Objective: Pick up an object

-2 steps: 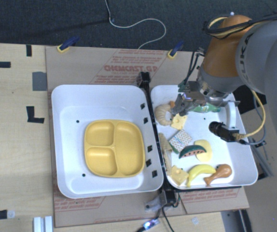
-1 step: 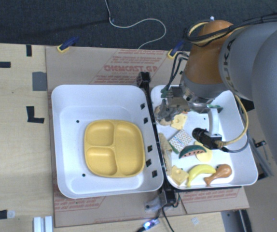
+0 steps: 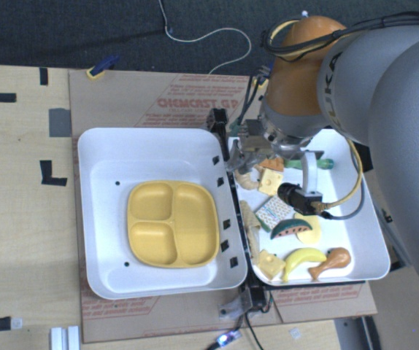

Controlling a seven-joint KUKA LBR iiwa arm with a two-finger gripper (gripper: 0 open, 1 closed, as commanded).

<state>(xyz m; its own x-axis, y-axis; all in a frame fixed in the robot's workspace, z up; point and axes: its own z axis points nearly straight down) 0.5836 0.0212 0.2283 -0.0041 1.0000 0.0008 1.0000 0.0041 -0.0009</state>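
Toy food fills my right-hand bin (image 3: 374,246): a curved, glossy yellow banana (image 3: 302,259), a brown drumstick (image 3: 331,262) just beside it, a watermelon wedge (image 3: 291,229) with green rind, a checkered flat piece (image 3: 273,211) and an orange cheese-like wedge (image 3: 271,179). I see the gripper (image 3: 257,154) low over that bin's upper left corner, near the wedge; whether it is wide or narrow I cannot tell. My left bin (image 3: 96,195) holds a smooth, rounded yellow plate (image 3: 173,223) with three compartments.

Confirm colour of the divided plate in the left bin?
Yellow, plain. The divided plate shows clearly in the camera view.
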